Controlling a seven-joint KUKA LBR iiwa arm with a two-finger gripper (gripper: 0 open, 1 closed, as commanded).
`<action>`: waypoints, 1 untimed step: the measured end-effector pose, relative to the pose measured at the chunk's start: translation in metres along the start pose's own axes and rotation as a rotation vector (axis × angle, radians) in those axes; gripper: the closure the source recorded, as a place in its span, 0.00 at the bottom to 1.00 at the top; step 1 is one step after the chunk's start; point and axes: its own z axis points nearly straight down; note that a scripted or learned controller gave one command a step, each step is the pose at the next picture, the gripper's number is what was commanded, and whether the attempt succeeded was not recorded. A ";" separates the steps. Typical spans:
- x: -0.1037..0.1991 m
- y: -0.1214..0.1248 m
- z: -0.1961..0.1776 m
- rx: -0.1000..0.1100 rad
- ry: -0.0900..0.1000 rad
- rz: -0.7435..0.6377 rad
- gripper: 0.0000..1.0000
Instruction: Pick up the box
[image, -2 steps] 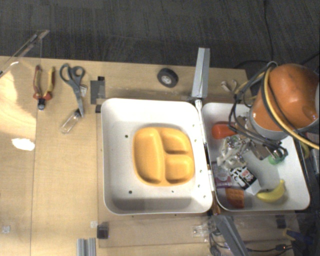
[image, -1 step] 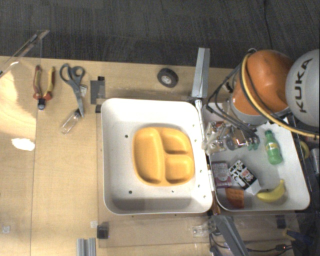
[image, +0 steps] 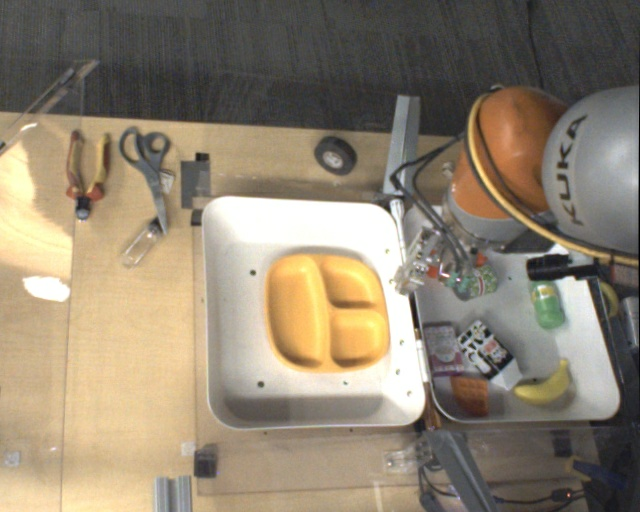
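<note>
Two bins on my feed; gripper (image: 428, 262) hovers over the right bin (image: 590, 405), above the box (image: 487, 350). Jaw state I cannot tell.

Robotics lab or workshop — a KUKA-branded grey arm (image: 585, 150) with an orange band reaches over a plywood counter (image: 100, 350) fitted with two shallow white bins (image: 225, 300). Hand tools lie loose on the counter: scissors (image: 150, 165), red-handled pliers (image: 85, 170), a roll of black tape (image: 336, 155). Metal brackets and cables sit at the bin edges — test-rig setup, dark carpet beyond the counter.
</note>
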 end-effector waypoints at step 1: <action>-0.020 0.009 -0.035 0.001 0.000 0.444 1.00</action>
